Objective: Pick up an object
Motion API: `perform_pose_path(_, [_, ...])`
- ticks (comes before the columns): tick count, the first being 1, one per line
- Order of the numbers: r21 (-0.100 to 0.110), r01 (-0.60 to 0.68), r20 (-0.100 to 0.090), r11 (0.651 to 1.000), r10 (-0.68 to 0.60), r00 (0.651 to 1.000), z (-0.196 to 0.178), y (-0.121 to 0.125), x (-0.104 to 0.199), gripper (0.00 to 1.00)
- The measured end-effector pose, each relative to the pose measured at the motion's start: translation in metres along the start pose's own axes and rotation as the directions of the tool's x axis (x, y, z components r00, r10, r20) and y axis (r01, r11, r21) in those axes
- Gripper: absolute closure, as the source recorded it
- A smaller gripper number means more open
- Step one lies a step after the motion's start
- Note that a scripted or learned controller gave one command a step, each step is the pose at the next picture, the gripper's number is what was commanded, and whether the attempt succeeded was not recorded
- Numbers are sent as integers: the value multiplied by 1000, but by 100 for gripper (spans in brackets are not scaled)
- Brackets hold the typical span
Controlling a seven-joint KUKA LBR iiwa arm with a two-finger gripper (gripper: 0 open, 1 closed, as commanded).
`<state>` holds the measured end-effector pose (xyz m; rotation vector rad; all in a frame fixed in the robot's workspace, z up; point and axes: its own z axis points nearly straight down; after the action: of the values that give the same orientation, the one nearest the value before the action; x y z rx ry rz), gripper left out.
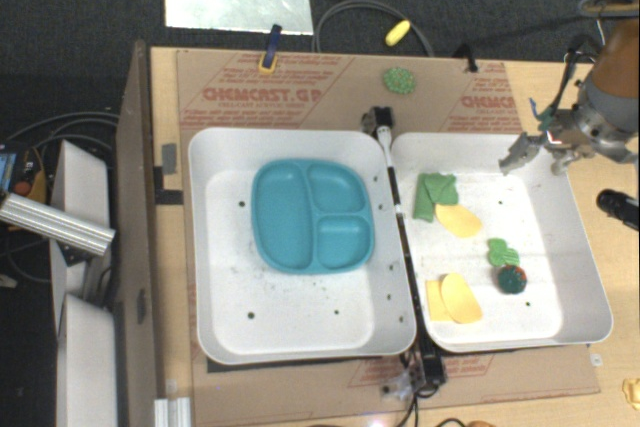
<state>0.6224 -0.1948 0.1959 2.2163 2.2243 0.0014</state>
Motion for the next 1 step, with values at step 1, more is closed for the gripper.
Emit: perform_pose_path(1, [14,-3,-5,1000,3,1000,103,-66,21,0])
